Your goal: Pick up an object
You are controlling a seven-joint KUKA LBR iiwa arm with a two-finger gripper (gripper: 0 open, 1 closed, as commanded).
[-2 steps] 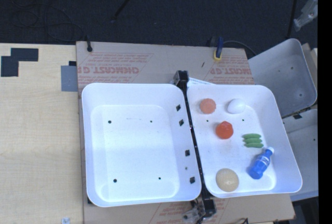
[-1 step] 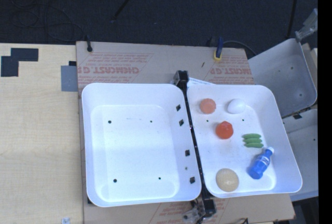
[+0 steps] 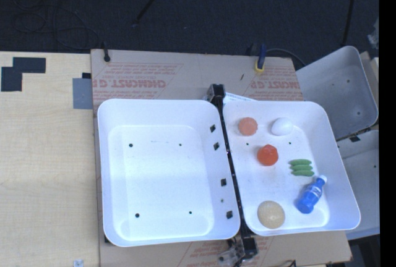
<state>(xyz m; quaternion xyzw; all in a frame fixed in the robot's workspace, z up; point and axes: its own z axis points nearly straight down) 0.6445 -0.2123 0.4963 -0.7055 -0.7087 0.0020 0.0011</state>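
Observation:
The right bin [image 3: 281,182] holds several small objects. At its back lie a pale orange ball [image 3: 247,126] and a white egg-shaped object [image 3: 282,127]. A red tomato-like ball [image 3: 268,155] sits near the middle, with green pea pods [image 3: 301,167] to its right. Toward the front right a blue bottle [image 3: 310,194] lies tilted, cap pointing up and to the right. Near the front edge rests a beige round object [image 3: 271,214]. All of them lie apart from one another.
The left bin [image 3: 161,173] adjoins the right one along a black hinge strip [image 3: 224,161]. Both stand on a cardboard sheet [image 3: 154,77]. A grey metal plate [image 3: 337,89] juts in at the right, behind the right bin. A small clamp [image 3: 260,62] sits at the cardboard's back edge.

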